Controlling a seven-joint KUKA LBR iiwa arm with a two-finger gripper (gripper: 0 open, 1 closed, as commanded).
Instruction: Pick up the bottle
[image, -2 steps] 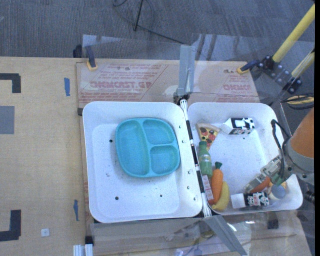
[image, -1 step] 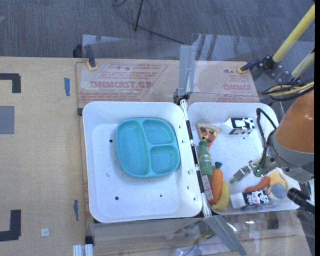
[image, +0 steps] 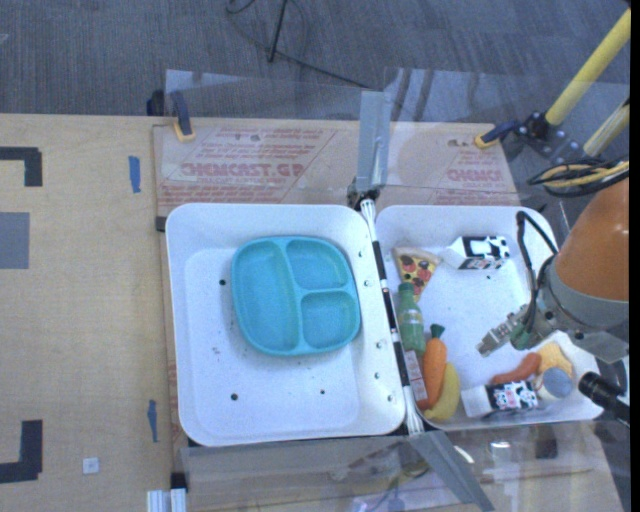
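Bench with two white bins; green bottle (image: 410, 316) lies along the right bin's (image: 470, 415) left wall, carrot (image: 434, 366) just beside; gripper (image: 503, 335) well apart, grip state indiscernible; best to approach from above, avoiding the wall.

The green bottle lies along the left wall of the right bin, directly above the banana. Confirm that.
Wrong on one point: in the camera view the green bottle does lie along the right bin's left wall, but directly above the carrot, not the banana.
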